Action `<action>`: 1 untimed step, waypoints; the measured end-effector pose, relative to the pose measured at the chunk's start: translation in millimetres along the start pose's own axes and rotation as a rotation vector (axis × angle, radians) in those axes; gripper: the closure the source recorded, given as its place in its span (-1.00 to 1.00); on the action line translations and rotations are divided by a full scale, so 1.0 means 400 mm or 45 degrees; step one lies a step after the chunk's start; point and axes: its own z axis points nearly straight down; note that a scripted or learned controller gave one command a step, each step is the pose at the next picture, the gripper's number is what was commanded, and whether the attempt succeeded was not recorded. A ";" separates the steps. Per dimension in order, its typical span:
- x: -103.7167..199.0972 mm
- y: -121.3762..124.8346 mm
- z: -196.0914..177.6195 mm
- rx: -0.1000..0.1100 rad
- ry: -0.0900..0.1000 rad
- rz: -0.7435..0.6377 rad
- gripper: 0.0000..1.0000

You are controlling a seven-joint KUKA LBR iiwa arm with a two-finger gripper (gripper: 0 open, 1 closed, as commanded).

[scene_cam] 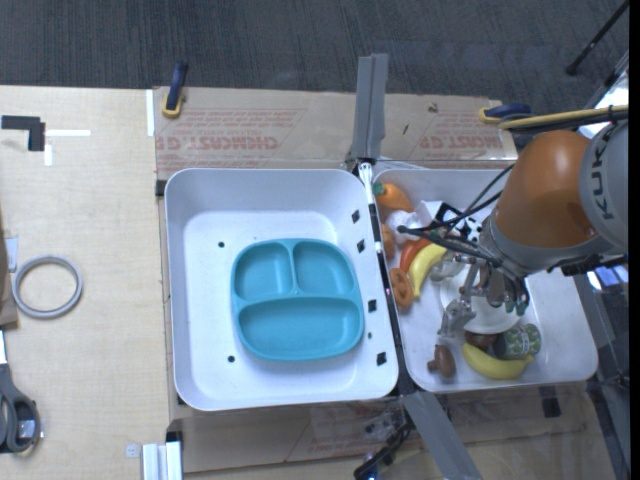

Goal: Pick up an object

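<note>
A curved yellow banana [494, 364] lay at the near edge of the right bin [575, 363], just beneath the gripper [480, 303]. Whether anything sat in that gripper's grasp could not be told. Beside that banana were a second yellow banana [424, 265], orange pieces [401, 286] and a brown item [441, 359]. The left bin [200, 228] held a blue divided plate [296, 299].

The divided tray [297, 300] looks like smooth turquoise plastic with a slight sheen. Both bins [190, 298] are glossy white plastic. The worktop [80, 198] is pale matt wood.
</note>
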 end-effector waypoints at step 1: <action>-0.001 0.003 -0.018 0.001 0.002 -0.004 1.00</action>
